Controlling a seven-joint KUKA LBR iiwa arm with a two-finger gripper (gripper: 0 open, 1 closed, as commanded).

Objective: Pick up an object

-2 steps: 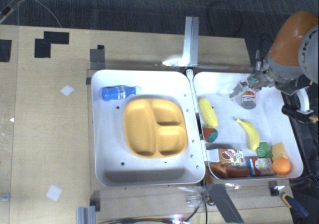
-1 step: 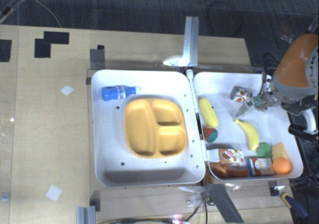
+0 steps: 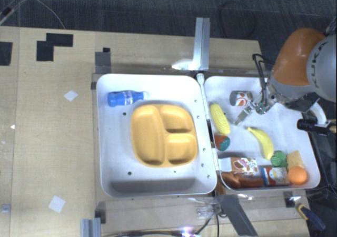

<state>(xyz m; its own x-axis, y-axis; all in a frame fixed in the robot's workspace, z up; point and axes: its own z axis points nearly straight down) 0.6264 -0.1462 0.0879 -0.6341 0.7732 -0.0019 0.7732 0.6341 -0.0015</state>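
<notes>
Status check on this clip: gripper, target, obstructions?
Gripper low in right bin, nothing visibly held. Small can just left, banana below it. Corn cob farther left.

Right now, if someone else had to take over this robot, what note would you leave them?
Gripper: low over the right bin, between the small can and the banana. Nothing shows between its fingers; I cannot tell whether they are open or shut.
Right bin: corn cob, small can, banana, an orange, a sausage and small packaged items along the near edge.
Left bin: yellow divided tray and a blue bottle lying on its side.
Done: nothing lifted yet.
Left: grasp one object and raise it; the can or the banana look nearest.
</notes>
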